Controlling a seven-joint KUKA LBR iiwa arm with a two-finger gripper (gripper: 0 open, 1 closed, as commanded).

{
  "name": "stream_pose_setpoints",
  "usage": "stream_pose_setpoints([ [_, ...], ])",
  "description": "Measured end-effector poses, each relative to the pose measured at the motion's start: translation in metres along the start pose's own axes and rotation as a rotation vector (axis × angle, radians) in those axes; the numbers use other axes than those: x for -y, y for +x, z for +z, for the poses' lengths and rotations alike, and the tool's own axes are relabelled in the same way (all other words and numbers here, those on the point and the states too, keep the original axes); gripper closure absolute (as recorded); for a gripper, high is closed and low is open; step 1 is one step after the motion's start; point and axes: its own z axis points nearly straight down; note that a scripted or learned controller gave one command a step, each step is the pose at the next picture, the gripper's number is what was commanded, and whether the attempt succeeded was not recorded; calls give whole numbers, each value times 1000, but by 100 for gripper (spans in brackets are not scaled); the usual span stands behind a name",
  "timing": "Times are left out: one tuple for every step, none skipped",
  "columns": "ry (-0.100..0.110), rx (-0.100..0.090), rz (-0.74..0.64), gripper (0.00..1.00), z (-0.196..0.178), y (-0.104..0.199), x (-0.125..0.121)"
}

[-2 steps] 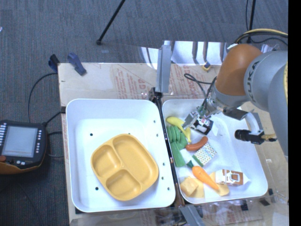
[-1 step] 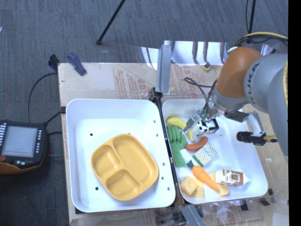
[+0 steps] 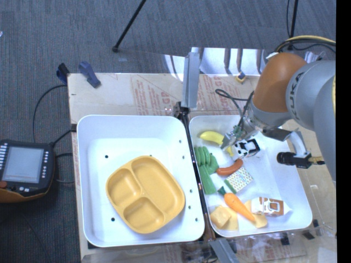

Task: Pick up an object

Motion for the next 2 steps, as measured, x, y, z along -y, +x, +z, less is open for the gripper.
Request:
stream_pose_setpoints([
  [-6, 2, 37, 100, -94, 49, -26],
  [4, -3, 123, 100, -111, 72, -30],
])
